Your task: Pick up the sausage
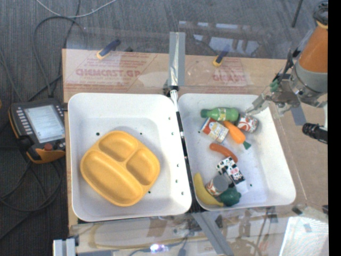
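Two shallow white plastic bins side by side on the bench. Left bin [85, 108] holds one thing: a yellow plastic divided tray [120, 167] with three compartments, sitting tilted toward the bin's lower middle. Right bin [277, 164] holds a cluster of toy food down its left-centre. Small orange-red sausage [223, 151] lies on the bin floor about mid-bin, slanted, apart from the gripper, just below the orange carrot [235, 132] with a green tip and just above the black-and-white cow-pattern carton [230, 170]. Green plastic bottle with yellow label [220, 113] lies on its side near the bin's top edge. Red-and-white small carton [214, 130] sits under the bottle, touching the carrot's left side. Red-and-white can [248, 124] lies right of the carrot's upper end. Near the lower edge: yellow banana [203, 191] curved along the left wall, a grey-brown can [218, 185] against it, dark green rounded vegetable [231, 197] just beside. Grey arm with orange band [314, 52] comes in from upper right; gripper [256, 104] hangs over the right bin's top right corner, close above the red-and-white can, nothing visibly between its fingers; cannot tell how wide they stand. Black handheld pendant with screen [36, 126] lies on the floor left of the bench.
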`<state>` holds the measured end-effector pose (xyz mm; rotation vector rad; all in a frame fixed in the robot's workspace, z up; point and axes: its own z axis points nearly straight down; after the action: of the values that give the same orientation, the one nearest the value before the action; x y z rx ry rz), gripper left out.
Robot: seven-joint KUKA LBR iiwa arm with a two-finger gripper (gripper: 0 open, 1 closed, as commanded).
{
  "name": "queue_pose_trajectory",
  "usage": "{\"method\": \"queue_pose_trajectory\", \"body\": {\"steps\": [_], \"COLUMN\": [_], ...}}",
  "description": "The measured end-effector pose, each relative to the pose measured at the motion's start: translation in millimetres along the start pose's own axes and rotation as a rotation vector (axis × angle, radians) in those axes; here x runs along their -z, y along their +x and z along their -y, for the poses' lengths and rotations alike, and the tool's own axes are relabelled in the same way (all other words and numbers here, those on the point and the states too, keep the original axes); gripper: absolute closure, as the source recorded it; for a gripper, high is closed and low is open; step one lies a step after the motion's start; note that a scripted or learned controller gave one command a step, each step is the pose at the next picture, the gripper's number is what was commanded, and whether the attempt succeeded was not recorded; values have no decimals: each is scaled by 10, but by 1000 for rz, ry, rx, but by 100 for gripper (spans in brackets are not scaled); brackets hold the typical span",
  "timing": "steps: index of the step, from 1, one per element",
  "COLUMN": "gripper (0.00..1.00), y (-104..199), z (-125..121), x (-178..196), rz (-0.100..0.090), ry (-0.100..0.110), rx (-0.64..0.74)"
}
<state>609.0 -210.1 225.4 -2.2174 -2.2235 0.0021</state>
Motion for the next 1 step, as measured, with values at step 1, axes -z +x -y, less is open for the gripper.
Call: {"method": "queue_pose_trajectory", "body": {"steps": [1], "gripper": [0], "y": [639], "z": [326], "x": [-888], "rz": [0], "ry": [2], "rx": [-30]}}
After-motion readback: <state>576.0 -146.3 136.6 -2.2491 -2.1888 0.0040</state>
